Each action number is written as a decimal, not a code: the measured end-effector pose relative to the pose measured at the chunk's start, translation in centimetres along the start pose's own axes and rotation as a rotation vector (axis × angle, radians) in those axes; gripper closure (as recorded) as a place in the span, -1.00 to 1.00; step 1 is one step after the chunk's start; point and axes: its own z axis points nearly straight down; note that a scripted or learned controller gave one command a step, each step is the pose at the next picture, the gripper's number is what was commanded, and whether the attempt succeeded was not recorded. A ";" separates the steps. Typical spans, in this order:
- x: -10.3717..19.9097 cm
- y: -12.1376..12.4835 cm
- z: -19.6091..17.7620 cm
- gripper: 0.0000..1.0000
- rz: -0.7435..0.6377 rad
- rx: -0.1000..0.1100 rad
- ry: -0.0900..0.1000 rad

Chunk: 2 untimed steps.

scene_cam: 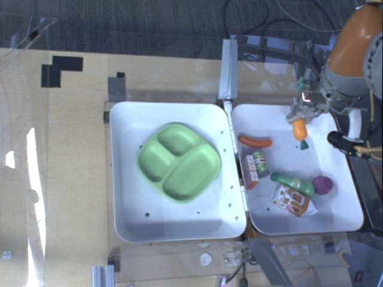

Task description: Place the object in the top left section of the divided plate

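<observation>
A green divided plate (179, 162) lies in the left bin (125, 214), with its small sections toward the back and left. Over the back of the right bin (347, 220), my gripper (299, 119) is shut on the top of a small orange carrot (299, 131). The carrot hangs down from the fingers with its green tip lowest. The plate's sections hold nothing.
The right bin holds a red sausage (255, 141), a small red and green carton (255, 167), a green bottle (293, 184), a purple fruit (323, 185) and an orange juice box (292, 201). A metal divider rail (227, 70) runs behind the two bins.
</observation>
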 end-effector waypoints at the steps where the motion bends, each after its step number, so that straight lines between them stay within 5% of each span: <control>1: 7.6 1.2 1.1 1.00 -0.321 0.000 0.002; 2: 16.9 1.2 1.3 1.00 -0.162 0.001 0.003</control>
